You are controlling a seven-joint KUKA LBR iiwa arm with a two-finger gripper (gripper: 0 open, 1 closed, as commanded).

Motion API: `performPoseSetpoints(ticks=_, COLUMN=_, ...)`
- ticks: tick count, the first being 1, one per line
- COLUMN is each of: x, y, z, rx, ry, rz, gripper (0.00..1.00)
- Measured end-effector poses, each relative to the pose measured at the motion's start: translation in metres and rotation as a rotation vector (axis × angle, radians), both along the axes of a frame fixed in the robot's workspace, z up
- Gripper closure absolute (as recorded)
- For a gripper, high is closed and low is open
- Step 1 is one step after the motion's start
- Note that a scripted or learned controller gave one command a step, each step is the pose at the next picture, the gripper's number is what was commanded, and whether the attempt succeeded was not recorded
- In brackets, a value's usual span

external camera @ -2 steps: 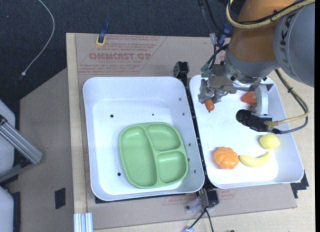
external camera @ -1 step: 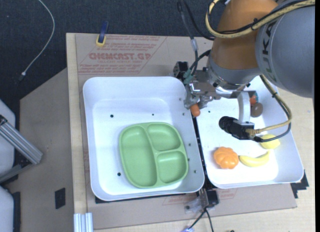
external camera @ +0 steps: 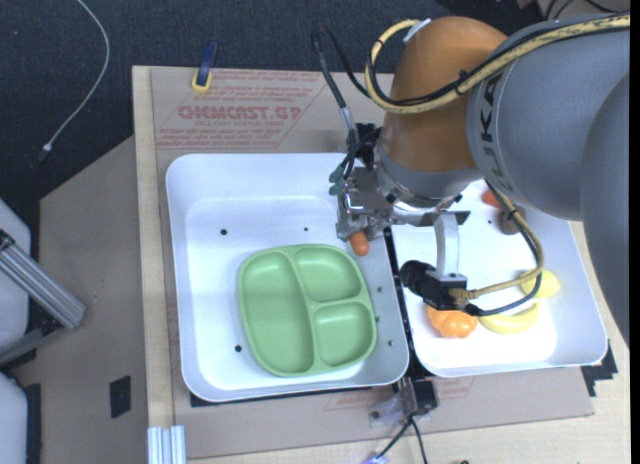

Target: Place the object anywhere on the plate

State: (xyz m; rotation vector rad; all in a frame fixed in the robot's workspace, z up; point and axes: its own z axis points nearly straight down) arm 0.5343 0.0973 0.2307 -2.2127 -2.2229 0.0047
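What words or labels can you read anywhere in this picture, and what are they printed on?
"CHEMCAST GP", red print on the brown paper-covered board behind the white bins; the smaller red lines around it are too blurred to read.
A dark letter, perhaps "K", on the grey arm, partly hidden by a cable.

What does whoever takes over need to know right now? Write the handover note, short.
Hand: over the left bin's right wall, above the plate's far corner. I cannot tell if it is open or shut.
Object: a small orange piece sits at the hand's tip; a grip on it is not confirmed.
Green plate: in the left bin, near side.
Right bin: an orange item and a yellow item.
Done: hand brought near the plate.
Left: get the piece onto the plate.
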Motion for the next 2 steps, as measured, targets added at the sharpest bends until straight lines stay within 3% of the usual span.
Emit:
performPoseSetpoints(ticks=1, x=-0.0160, y=0.0445, z=-0.0139, rx=0.000, ry=-0.001, rz=0.000, gripper=1.00)
performPoseSetpoints(ticks=2, x=-0.0151, y=0.0420, z=-0.0131, rx=-0.001, ry=-0.003, rz=-0.004, gripper=0.00)
